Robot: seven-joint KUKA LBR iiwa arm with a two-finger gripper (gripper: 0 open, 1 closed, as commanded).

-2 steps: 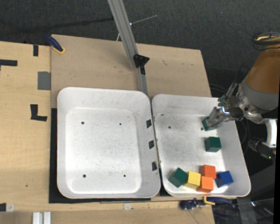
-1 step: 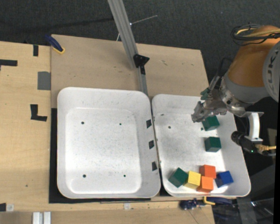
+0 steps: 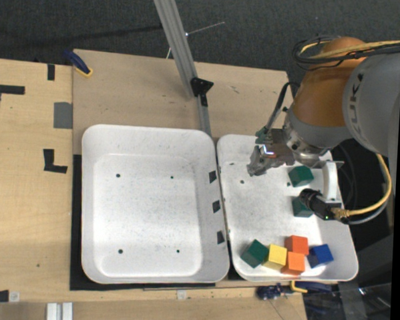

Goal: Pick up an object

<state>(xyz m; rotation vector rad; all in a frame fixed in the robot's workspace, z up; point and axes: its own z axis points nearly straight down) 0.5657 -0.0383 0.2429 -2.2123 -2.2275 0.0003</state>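
Note:
Several small blocks lie in the right bin point(image 3: 241, 211). A green block point(image 3: 300, 175) and a darker green block point(image 3: 302, 207) sit near its right wall. Along the front edge is a cluster: a green block point(image 3: 254, 253), a yellow block point(image 3: 276, 255), an orange block point(image 3: 295, 262), a red-orange block point(image 3: 298, 245) and a blue block point(image 3: 321, 254). My gripper point(image 3: 256, 165) hangs over the far left part of the right bin, left of the green block and apart from it. Nothing shows in its grasp.
The left bin point(image 3: 92, 184) lies beside the right one, sharing a middle rim. A grey metal pole point(image 3: 185, 55) slants across the back of the bench. The arm's orange wrist band point(image 3: 324, 95) and a black cable point(image 3: 324, 209) hang over the right bin's right side.

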